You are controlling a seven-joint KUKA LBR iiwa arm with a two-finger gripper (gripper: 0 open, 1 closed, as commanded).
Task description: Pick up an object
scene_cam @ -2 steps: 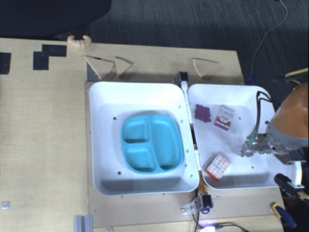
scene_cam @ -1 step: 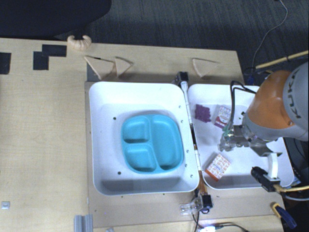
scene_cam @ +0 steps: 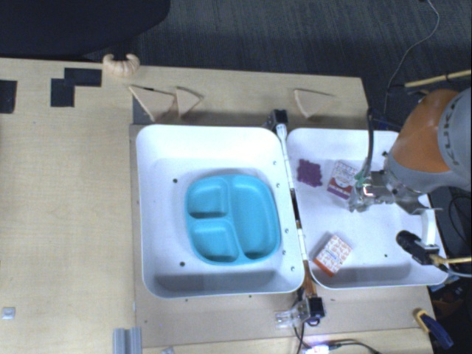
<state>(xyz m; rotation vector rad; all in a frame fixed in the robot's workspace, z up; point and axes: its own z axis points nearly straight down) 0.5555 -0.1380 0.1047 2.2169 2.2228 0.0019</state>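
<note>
Camera view lets us see the hand low in the right white bin, just beside a red-and-white packet; whether it is spread or pinching we cannot tell. We also note a purple block, a patterned carton, and a blue divided tray in the left bin.

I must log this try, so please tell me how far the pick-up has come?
Done: the gripper has reached the right bin and sits beside the red and white packet. In hand: nothing visibly gripped. Left: grasp and lift one thing. The purple piece and the small box lie loose; the blue tray sits in the left bin.
</note>
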